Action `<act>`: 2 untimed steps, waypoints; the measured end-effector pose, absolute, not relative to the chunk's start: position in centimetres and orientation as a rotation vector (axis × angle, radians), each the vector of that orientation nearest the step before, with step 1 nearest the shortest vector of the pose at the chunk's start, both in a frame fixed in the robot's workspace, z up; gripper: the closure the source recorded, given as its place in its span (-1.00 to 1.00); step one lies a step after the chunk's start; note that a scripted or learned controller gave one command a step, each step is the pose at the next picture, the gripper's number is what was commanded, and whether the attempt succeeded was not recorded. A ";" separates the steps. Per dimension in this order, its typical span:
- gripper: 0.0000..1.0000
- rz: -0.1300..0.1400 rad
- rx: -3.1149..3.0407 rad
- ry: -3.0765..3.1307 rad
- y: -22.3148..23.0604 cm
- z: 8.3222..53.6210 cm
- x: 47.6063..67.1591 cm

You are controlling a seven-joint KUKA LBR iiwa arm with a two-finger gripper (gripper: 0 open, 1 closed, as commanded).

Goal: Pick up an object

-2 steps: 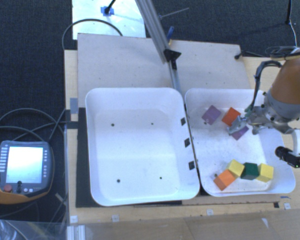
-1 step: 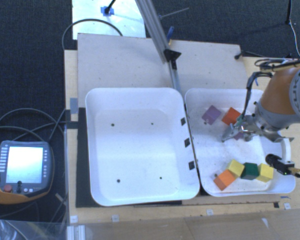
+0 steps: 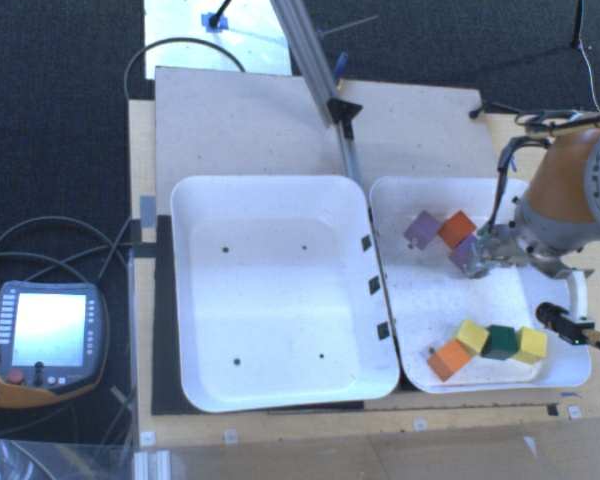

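Grey arm bent low — gripper at purple block

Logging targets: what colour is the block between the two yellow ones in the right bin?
Dark green block, seen in the camera view.
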State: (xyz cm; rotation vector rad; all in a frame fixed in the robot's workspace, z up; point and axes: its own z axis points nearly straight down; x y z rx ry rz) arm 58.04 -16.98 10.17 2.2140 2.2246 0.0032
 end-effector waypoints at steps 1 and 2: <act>1.00 0.004 2.216 2.220 -17.4 15.4 57.3; 1.00 0.006 2.213 2.220 -17.6 21.1 56.5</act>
